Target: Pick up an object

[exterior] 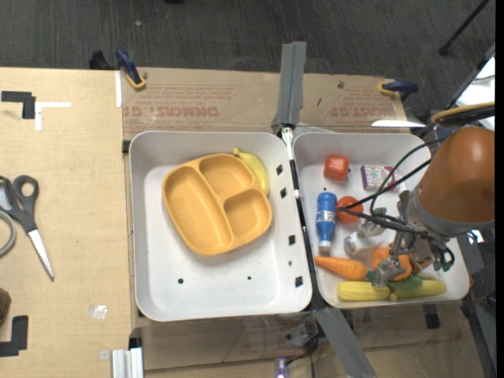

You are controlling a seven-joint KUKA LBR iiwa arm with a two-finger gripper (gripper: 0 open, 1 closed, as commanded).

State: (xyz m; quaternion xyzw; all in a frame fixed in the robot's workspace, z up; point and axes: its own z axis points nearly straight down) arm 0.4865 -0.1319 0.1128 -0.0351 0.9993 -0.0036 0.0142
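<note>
My gripper (391, 270) hangs low in the right bin (309, 211), near its front edge, among the toy food. Right below it lies a yellow corn cob (370, 291) with green leaves, and to its left an orange carrot (342, 267). A blue bottle (326, 216) lies upright in the picture at the bin's left side, with an orange-red piece (347, 206) beside it. A red block (337, 167) and a small purple-and-white packet (373, 176) sit at the back. The arm's orange band (465, 176) hides the bin's right part.
The left bin (150, 235) holds a yellow divided plate (216, 203) with a banana (256, 168) tucked behind its far right edge. Scissors (27, 219) lie on the wooden bench at the far left. Cables run from the wrist over the right bin.
</note>
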